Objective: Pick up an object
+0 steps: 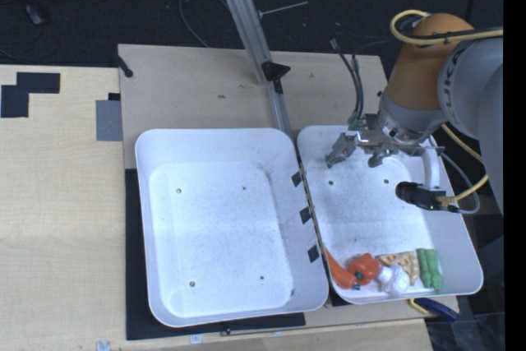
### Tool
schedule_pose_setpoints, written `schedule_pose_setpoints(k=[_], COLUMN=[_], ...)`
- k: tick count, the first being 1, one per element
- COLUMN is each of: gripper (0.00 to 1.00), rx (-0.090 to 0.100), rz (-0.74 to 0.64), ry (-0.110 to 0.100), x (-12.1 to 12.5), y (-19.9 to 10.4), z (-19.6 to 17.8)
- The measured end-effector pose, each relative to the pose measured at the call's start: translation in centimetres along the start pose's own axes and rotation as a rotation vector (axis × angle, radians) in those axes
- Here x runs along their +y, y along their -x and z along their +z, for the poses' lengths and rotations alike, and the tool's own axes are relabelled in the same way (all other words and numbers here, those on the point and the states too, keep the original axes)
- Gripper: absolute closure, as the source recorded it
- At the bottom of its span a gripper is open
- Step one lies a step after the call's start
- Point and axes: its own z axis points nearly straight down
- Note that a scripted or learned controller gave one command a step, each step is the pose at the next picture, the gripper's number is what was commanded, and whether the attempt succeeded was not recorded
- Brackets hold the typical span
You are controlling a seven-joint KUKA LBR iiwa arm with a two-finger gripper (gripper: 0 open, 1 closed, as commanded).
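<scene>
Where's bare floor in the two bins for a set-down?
Left bin: its floor shows bare, wall to wall. Right bin: free middle between the end effector at the far end and the near wall, where orange, white and green items crowd.

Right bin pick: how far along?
Done: nothing lifted; the orange item, green piece and pale clump all lie along the near edge of the right bin. In hand: the gripper hangs over the bin's far end, fingers spread, nothing between them. Left: move to the cluster, descend, grasp, lift.
</scene>
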Motion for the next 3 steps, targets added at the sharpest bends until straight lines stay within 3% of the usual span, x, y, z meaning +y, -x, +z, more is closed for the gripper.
schedule_pose_setpoints(k=[1,2,3], gripper=[0.0,1.0,1.0], rx=[0.0,0.0,-0.001], rz=[0.0,0.002,0.001], ry=[-0.001,0.005,0.009], x=[-0.6,-0.5,-0.6], y=[-0.1,0.1,-0.1], z=[6.2,4.9,0.6])
